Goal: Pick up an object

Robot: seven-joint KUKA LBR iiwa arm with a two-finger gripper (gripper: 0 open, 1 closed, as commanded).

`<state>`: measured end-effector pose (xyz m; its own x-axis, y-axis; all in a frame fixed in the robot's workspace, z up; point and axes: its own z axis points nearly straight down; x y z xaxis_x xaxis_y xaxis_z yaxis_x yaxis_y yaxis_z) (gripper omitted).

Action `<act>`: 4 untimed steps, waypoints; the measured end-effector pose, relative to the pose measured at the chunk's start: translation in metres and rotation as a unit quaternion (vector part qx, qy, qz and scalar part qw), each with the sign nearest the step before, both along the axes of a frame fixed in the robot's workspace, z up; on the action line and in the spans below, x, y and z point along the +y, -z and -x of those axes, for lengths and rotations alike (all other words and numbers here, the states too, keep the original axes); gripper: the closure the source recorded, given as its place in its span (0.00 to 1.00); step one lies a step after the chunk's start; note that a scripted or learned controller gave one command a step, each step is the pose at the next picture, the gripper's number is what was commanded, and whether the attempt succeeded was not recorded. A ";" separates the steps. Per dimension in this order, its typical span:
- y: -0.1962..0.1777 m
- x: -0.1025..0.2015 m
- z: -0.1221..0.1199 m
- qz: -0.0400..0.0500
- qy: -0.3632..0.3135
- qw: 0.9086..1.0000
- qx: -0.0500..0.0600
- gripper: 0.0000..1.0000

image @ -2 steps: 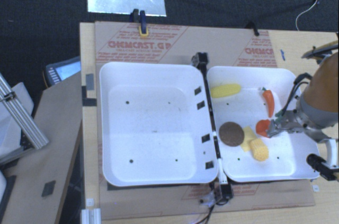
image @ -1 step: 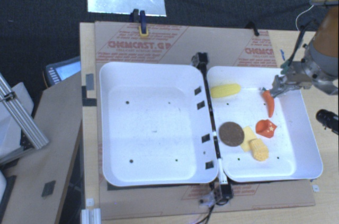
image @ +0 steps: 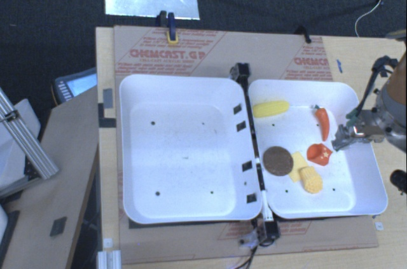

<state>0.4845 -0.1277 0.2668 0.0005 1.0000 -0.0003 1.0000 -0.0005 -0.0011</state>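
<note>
The right bin [image: 365, 188] holds several toy foods. A yellow corn cob [image: 270, 109] lies near its far left corner. A slim red chili [image: 323, 123] lies at the far right. A red pepper chunk [image: 318, 154] sits mid-right, with a brown round disc [image: 278, 160] to its left. A short yellow corn piece [image: 311, 180] rests on a pale yellow block [image: 297, 166] near the front. My gripper [image: 341, 138] comes in from the right and hovers just right of the red pepper chunk, below the chili. Nothing shows in its grasp.
The left bin [image: 130, 153] stands beside the right one, joined by a black clip strip [image: 250, 153]. Both rest on a cardboard sheet [image: 210, 55]. A grey cable [image: 369, 16] hangs at the upper right. A metal rail [image: 25, 140] lies off the bench at left.
</note>
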 end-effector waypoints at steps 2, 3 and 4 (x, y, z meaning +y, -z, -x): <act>-0.116 -0.010 -0.021 0.001 -0.002 1.000 -0.003 0.00; 0.127 0.017 0.001 -0.002 -0.001 1.000 0.006 0.00; 0.182 -0.008 -0.073 0.000 -0.003 1.000 -0.005 0.00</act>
